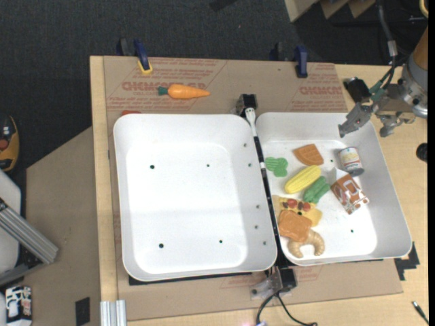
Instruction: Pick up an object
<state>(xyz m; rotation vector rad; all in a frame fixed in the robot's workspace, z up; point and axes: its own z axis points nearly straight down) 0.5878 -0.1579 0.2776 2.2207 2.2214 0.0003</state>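
My gripper (370, 125) hangs above the back right edge of the right bin (387, 236). It is open, with nothing between its fingers. Toy food lies in that bin. A small tin can (350, 159) sits just below and left of the gripper. A red and white carton (350, 194) lies in front of the can. To the left are a brown toast piece (308, 154), a yellow corn cob (302, 178), a green vegetable (315, 190) and a green leafy piece (276, 166). An orange slice (295, 224) and a croissant (307, 246) lie at the front.
The left bin (183, 195) sits beside the right one, and their rims meet in the middle. An orange carrot (185, 92) lies on the cardboard behind the left bin. Blue clamps (300, 61) hold the board's back edge. Cables run near the arm.
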